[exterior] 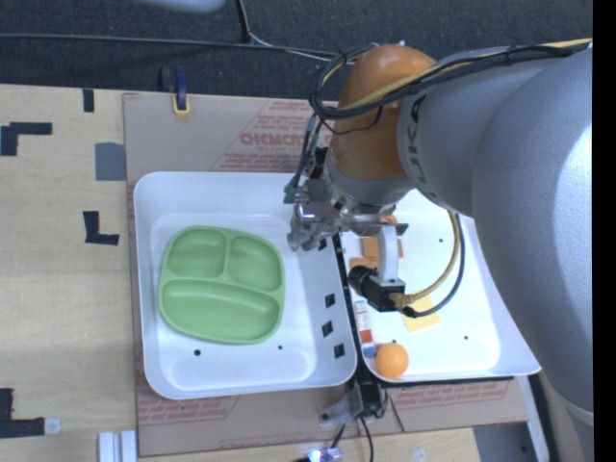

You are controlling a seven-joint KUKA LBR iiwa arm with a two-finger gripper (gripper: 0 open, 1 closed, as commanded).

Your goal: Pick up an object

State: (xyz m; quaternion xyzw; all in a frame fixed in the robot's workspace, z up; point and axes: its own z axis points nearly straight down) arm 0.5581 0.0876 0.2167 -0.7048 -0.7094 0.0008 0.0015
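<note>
Fingers (pixel 306 231) above left bin's (pixel 154 200) right edge, beside green plate (pixel 221 284).

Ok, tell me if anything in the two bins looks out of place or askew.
Nothing looks spilled or damaged. The green three-compartment plastic plate lies flat in the left white bin. The small orange ball sits at the near edge of the right white bin. The arm hides that bin's middle.

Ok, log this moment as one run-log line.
arm: over the divider between bins | gripper: nothing seen held | left bin: green divided plate | right bin: orange ball near front edge
</note>
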